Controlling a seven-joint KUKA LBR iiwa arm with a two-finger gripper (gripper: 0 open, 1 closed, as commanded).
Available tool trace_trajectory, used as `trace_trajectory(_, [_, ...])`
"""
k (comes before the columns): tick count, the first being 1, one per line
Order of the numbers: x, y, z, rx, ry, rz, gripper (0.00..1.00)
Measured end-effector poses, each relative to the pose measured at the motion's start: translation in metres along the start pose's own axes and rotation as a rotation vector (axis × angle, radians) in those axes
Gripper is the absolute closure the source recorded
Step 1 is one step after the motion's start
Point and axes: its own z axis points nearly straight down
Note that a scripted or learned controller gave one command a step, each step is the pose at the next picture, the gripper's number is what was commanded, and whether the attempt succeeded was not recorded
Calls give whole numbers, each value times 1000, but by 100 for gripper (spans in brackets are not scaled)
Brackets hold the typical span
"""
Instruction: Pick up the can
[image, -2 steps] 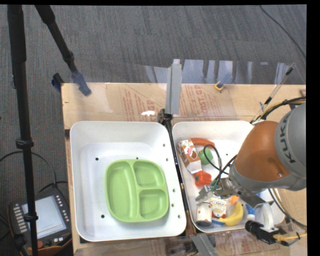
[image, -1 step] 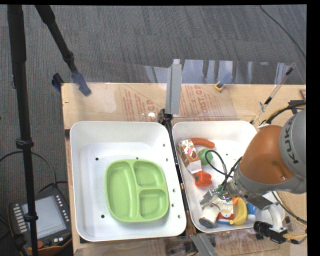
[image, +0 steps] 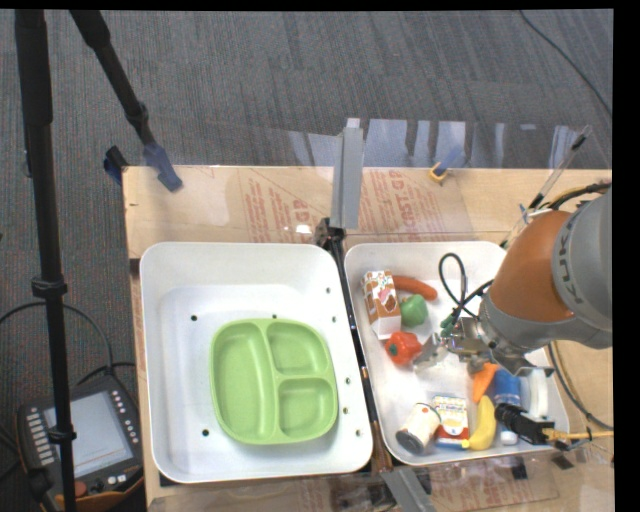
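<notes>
A green divided plate (image: 273, 380) lies in the left bin (image: 160, 400). In the right bin (image: 470, 250), the pincer (image: 437, 352) hangs beside a red tomato (image: 403, 346); the can (image: 420, 427) lies near the front edge.

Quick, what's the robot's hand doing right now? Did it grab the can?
End effector: low in the right bin, among the toys; grip cannot be told. The can lies apart, not held.

We see a pale wooden bench (image: 240, 205) bearing two shallow white bins side by side: the left bin (image: 165, 300) and the right bin (image: 470, 250), their inner rims touching, with clear plastic sheeting (image: 440, 150) along its far edge.
</notes>
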Motion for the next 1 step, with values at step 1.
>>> trace_trajectory(1, [-10, 98, 4, 25, -2, -84, 0])
